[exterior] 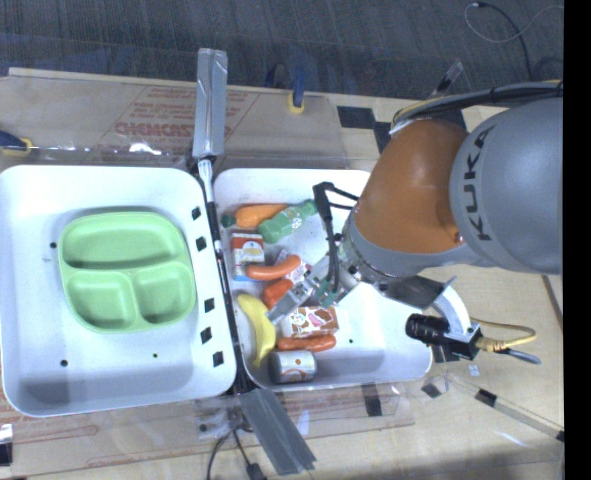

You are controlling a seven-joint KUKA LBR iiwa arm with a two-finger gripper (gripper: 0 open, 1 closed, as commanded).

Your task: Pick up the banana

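The banana (256,325) is lying in the right bin (395,360) against its left wall, beside a can (293,366). The end effector (313,290) is hovering just right of it among the clutter; its state I cannot tell.

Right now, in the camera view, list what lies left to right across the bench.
Left bin → green tray → divider → banana → gripper → arm.
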